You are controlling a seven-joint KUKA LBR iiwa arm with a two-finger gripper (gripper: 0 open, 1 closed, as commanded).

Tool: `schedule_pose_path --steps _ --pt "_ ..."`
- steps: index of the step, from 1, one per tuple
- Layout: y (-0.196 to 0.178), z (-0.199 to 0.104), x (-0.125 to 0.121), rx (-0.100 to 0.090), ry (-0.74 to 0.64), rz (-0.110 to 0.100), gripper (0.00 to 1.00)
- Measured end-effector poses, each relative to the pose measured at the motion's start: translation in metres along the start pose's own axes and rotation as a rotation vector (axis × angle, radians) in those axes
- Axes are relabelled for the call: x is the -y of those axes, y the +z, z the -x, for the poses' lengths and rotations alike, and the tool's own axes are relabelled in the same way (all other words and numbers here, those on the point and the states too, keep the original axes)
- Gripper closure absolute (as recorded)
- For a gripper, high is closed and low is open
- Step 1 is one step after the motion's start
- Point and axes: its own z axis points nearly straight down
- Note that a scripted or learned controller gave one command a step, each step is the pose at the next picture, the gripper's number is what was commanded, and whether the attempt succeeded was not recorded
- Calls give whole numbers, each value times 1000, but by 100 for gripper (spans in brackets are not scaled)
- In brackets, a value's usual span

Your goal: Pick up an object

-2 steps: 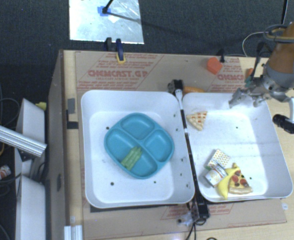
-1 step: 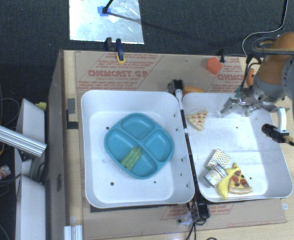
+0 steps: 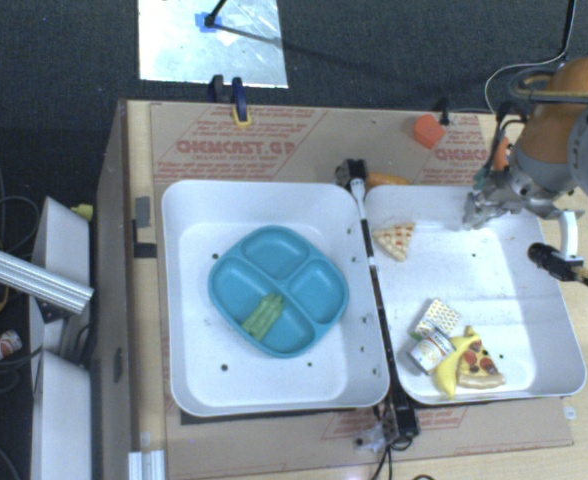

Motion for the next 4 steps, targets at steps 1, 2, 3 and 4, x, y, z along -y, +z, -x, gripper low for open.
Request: schedule_pose_path --steps 1,2,3,4 --pt "-11 0 -1 1 -2 4 100" --pt "-23 1 -2 3 -4 7 100" --pt "-34 1 -3 4 -5 12 100" --pt "-34 1 -3 4 -5 11 0"
